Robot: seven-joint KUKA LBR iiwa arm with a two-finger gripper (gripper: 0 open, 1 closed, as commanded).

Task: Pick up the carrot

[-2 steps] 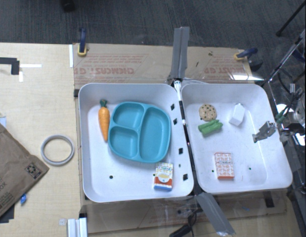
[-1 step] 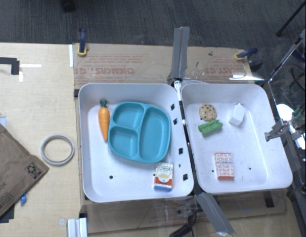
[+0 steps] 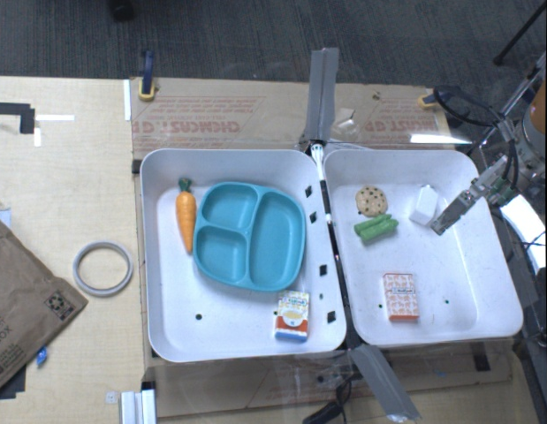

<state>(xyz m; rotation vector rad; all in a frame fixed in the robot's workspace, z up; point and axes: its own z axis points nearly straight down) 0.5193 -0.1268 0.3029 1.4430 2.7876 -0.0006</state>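
Approach step, nothing grasped: gripper (image 3: 443,223) hovered in the right bin, far from the blue plate (image 3: 250,236); finger state unreadable. Carrot (image 3: 186,215) lay just left of the plate, so the next move was probably a long traverse across.

The grey arm (image 3: 520,162) enters from the right edge of the camera view, its upper links cut off by the frame and partly masked by dark cables bunched around the wrist. A small patch of the orange band (image 3: 540,104) shows near the top right corner. From the wrist, the slim grey two-finger pincer (image 3: 439,228) slants down and to the left, pointing its tip toward the lower left. The tip hovers low above the white floor beneath it, touching nothing and carrying nothing. The fingers lie so near together and are so small that their spacing cannot be made out.
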